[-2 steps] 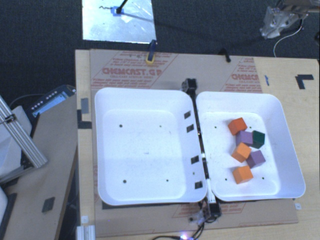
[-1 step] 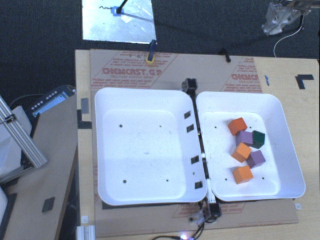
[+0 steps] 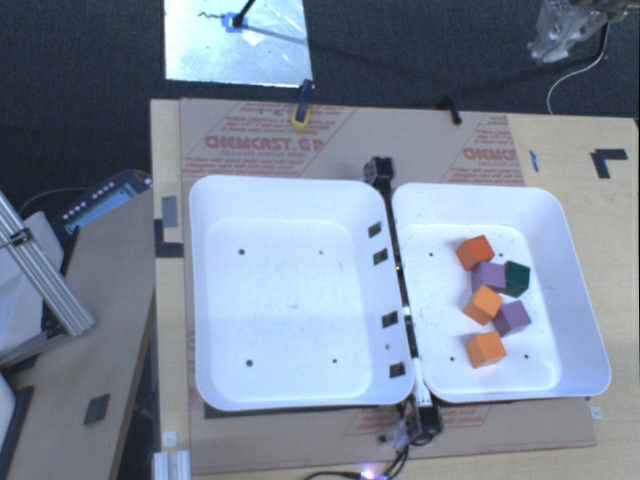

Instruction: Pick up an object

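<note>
Claw point(image 3: 562, 26) sits at the top right corner of the view, over dark carpet beyond the worktop point(image 3: 420, 133), well apart from both bins; it shows as a pale, blurred metallic shape, and I cannot tell if it is released or clenched. Nothing visible is in it. Worktop is a tan sheet with red printed lettering, flat and matte. Left bin point(image 3: 215, 203) is a shallow white plastic tray with rounded corners and a smooth floor dotted with a few small dark holes. Right bin point(image 3: 570, 258) is the same shape, edge to edge with the left one, with small dark clips along the shared seam. All task objects lie in the right bin, clustered right of its centre: six small blocks, matte, with crisp edges. Upper orange block point(image 3: 475, 252) is at the top of the cluster; just below it is a purple block point(image 3: 489, 275), touching a dark green block point(image 3: 517, 277) on its right. Middle orange block point(image 3: 483, 304) sits beneath the purple one, with a second purple block point(image 3: 512, 317) just beside it to the right. Lower orange block point(image 3: 485, 349) lies nearest the front rim, slightly apart from the rest. A shiny grey metal plate point(image 3: 200, 28) lies on the carpet beyond the worktop, upper left.
</note>
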You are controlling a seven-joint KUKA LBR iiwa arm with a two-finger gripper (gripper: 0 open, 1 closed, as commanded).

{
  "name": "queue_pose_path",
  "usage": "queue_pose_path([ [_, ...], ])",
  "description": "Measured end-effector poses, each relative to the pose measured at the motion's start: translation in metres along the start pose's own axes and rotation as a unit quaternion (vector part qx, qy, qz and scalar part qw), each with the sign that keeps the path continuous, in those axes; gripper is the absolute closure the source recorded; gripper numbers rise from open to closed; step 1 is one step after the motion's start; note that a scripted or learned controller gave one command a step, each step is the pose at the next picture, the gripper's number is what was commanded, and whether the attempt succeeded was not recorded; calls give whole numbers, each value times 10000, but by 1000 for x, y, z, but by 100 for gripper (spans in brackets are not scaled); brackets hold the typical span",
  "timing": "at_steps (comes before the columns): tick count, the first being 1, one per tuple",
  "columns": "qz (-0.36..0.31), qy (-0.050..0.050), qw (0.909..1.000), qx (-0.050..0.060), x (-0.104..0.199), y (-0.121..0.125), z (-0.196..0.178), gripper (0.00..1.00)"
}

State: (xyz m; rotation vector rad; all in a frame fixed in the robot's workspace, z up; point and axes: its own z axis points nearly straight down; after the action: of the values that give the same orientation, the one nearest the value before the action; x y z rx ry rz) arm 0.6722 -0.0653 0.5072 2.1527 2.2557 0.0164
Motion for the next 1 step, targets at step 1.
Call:
queue_pose_path([
  [1,-28,-5,10000,-13,1,1,-11,100],
])
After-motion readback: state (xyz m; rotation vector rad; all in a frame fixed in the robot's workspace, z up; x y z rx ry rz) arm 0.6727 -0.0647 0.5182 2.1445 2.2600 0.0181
